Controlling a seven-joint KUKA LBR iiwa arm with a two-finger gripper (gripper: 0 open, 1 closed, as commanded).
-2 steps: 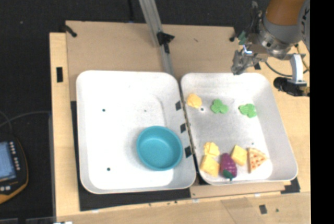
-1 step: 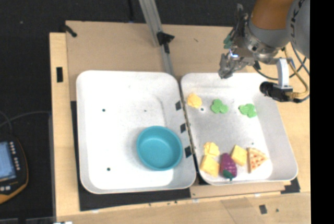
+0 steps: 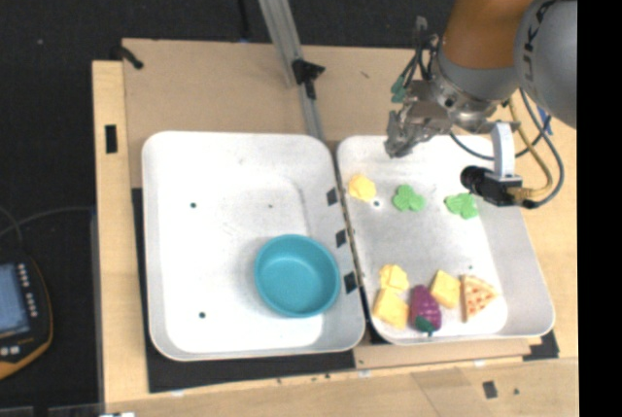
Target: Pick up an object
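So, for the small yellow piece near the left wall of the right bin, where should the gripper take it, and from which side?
Grip the yellow piece across its body, coming straight down from above. It lies low and flat on the bin floor, so no side offers a hold. The divider wall is close on its left; probably set the fingers along that wall, not across.

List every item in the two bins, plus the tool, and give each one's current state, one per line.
Tool: above the right bin's far edge, holding nothing visible.
Blue bowl: upright in the left bin.
Small yellow piece: lying loose.
Two green pieces: lying apart.
Purple grapes: lying among yellow pieces.
Pizza slice: lying flat.
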